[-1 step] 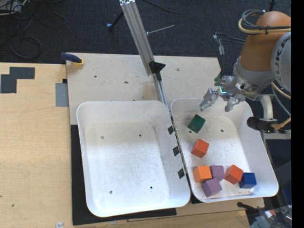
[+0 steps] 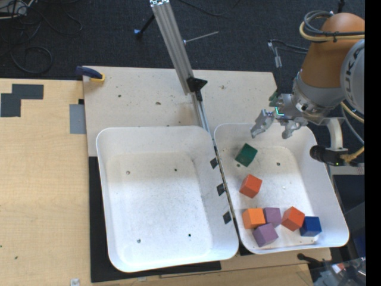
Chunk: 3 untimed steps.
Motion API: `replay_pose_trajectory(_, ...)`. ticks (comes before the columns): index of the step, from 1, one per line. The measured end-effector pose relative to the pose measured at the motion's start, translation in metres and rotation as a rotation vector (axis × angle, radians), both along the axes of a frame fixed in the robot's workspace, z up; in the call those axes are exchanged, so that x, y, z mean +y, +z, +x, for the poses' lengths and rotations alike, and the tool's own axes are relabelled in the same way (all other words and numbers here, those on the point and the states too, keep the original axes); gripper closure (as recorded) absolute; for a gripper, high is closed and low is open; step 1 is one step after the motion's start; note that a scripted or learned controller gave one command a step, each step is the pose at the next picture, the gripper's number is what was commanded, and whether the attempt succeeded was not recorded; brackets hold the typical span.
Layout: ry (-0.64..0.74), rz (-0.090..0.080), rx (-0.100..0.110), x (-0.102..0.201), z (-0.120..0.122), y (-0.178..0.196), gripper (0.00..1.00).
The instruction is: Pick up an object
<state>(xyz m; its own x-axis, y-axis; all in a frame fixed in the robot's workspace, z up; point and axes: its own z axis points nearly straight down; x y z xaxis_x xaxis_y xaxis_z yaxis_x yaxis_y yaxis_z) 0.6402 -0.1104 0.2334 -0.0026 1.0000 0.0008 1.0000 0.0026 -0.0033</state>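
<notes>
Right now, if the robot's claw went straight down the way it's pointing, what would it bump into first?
Probably the white floor of the right bin. The gripper, fingers spread, points down over its far end. The green block sits a little to the side, though depth is hard to judge.

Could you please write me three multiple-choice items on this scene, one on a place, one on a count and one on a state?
1. Which bin holds the blocks?
A. the left bin
B. the right bin
C. both bins

2. How many purple blocks are there?
A. none
B. two
C. four

3. What is between the fingers of the tool?
A. the green block
B. the blue block
C. nothing

Answers:
1 B: every block lies in the right bin.
2 B: two purple blocks lie side by side near its front.
3 C: the tool hangs with fingers spread above the far rim, and the green block lies on the bin floor.
</notes>
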Motion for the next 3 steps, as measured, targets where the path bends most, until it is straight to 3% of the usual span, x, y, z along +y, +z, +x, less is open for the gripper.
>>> replay_pose_trajectory(2,-0.003,0.001,0.006,-0.004,-0.013,-0.115,0.0)
replay_pose_trajectory(3,-0.005,-0.001,-0.002,-0.003,-0.012,-0.143,0.0)
